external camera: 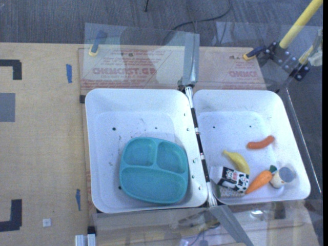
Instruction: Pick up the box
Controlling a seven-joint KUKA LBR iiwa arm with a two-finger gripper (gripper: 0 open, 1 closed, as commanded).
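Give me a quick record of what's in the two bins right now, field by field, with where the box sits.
left bin: teal divided plate
right bin: box, banana, carrot, sausage, small cup
box: black and white, near front left corner of right bin
banana: just behind box
carrot: right of box
sausage: orange, toward bin middle
small cup: front right, on its side

Box at the right bin's near-left corner: black-and-white print too small to read. Carrot's tip overlaps the box's right edge. Small round item at the bin's near-right corner too blurred to identify. Yellow pole cut off by the top-right corner. Red lettering behind the bins too blurry to read.
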